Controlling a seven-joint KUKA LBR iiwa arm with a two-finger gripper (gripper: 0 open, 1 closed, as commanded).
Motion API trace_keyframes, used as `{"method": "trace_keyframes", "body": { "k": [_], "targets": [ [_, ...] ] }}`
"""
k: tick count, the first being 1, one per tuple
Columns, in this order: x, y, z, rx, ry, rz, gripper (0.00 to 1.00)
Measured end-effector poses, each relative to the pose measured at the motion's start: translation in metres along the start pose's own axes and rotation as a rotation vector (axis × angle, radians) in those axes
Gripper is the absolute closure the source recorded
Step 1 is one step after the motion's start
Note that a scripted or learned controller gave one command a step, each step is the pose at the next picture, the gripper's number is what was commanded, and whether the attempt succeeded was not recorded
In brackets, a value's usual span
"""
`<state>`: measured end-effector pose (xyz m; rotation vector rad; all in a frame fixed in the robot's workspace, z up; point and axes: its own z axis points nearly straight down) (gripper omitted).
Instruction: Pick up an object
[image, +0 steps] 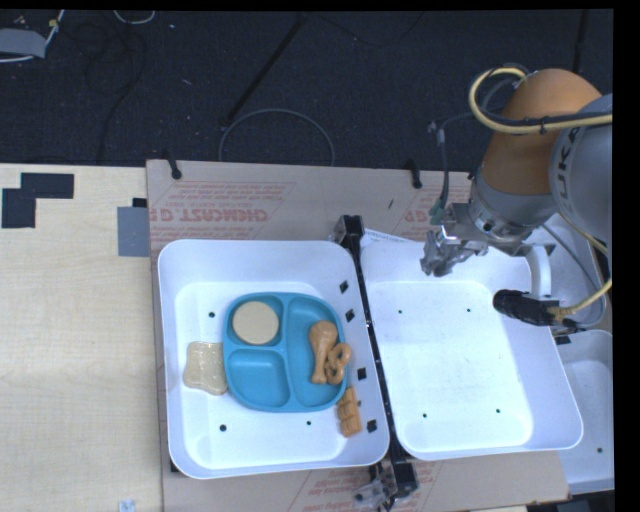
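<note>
The gripper (440, 262) hangs at the far edge of the right bin (470, 420), near the divider between the two bins; nothing is visible between its ends, and how far they stand apart I cannot tell from this slanted view.

Everything worth picking lies in the left bin (190, 270), well apart from the gripper. A blue sectioned plate (262, 385) sits in the middle of it. On the plate rest a round tan disc (255, 322) in the far-left section and a pretzel-like tan piece (328, 352) in the right section. A pale, bread-like slab (205, 367) lies on the bin floor touching the plate's left rim, and a small ridged brown piece (348, 412) lies just beside the plate's near-right corner, close to the divider.

These look like toy food items — probably light and stiff, possibly smooth enough to slip. The disc lies flat and low, so it looks hard to pinch. The pretzel-like piece seems the better choice: it stands proud of the plate, and its narrow upper stem offers two opposing sides. The ridged piece is also narrow, though the bin wall crowds it — a closing grip across its short width would suit.
</note>
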<state>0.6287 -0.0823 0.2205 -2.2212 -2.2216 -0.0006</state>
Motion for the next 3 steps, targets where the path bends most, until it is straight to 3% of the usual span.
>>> {"method": "trace_keyframes", "body": {
  "k": [3],
  "targets": [
    [0.150,-0.007,0.011,0.005,0.002,-0.004,1.00]
  ]
}}
